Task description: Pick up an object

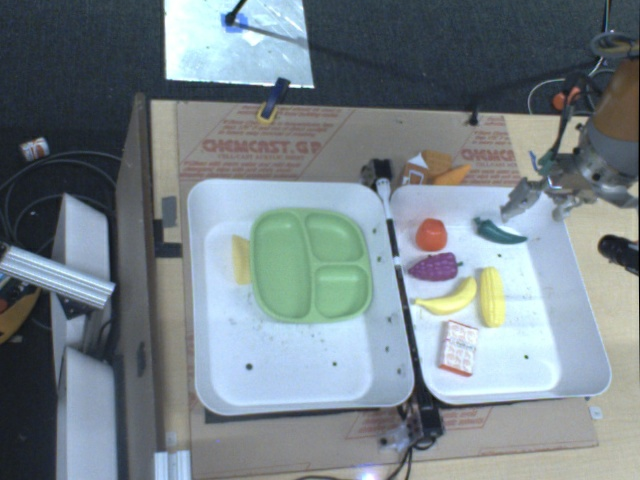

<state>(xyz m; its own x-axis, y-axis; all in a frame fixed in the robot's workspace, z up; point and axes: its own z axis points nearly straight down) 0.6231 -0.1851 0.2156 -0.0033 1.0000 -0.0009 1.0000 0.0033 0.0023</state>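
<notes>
The right bin (530, 373) holds several toy foods. A dark green pepper (500, 232) lies near its far right corner. An orange-red tomato (431, 234) sits at the far left, with purple grapes (434, 265) just in front of it. A banana (447, 297) and a yellow corn cob (490, 296) lie mid-bin, and a small red and white box (460, 348) is nearest the front. My gripper (541, 203) hangs over the bin's far right edge, just up and right of the pepper, open with nothing between its fingers.
In the left bin (290, 388) rests a green divided plate (308, 265) with a yellow piece (240, 259) beside its left edge. Orange bits (440, 171) lie on the cardboard behind the right bin. A dark clamp (381, 175) sits where the bins meet.
</notes>
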